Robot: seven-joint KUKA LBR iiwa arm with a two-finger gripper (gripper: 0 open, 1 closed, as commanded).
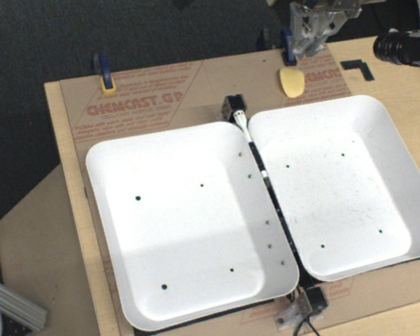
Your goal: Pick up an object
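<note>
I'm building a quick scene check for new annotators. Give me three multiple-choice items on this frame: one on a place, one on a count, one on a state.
1. Where does the yellow object lie?
A. In the left bin
B. On the board behind the right bin
C. In the right bin

2. How many white bins are on the bench?
A. One
B. Two
C. Three

3. The gripper is:
A. Above the yellow object
B. Resting in the left bin
C. Below the bins

Key: 1 B, it lies outside the rim; 2 B, side by side; 3 A, it hangs over it.

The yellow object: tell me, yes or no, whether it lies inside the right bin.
No, the yellow object lies on the brown board beyond the right bin, outside its rim.
</note>
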